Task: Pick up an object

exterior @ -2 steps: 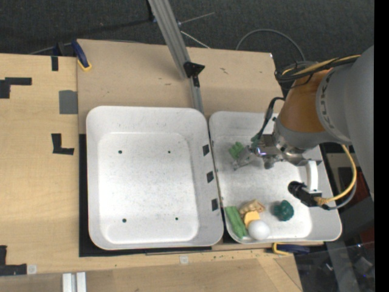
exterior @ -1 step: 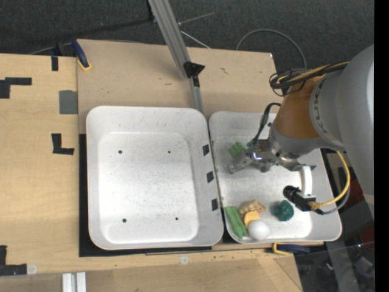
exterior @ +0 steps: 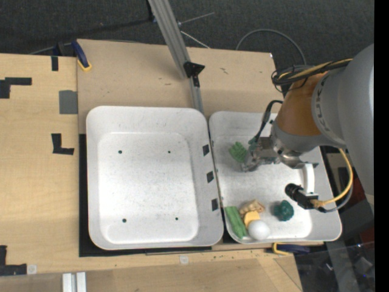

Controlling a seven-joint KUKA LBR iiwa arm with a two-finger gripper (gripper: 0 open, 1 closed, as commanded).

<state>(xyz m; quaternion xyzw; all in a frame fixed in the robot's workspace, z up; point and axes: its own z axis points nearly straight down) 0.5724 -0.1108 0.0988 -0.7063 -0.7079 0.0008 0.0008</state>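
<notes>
Reaching down at centre-right of the frame, the gripper (exterior: pixel 250 160) sits in the right bin (exterior: pixel 226 126), just beside a small green object (exterior: pixel 237 151). Whether it pinches anything I cannot tell. A clean pick likely needs it centred squarely over that piece before lifting straight up.

The tool's (exterior: pixel 250 162) fingers are too small to tell apart.
</notes>
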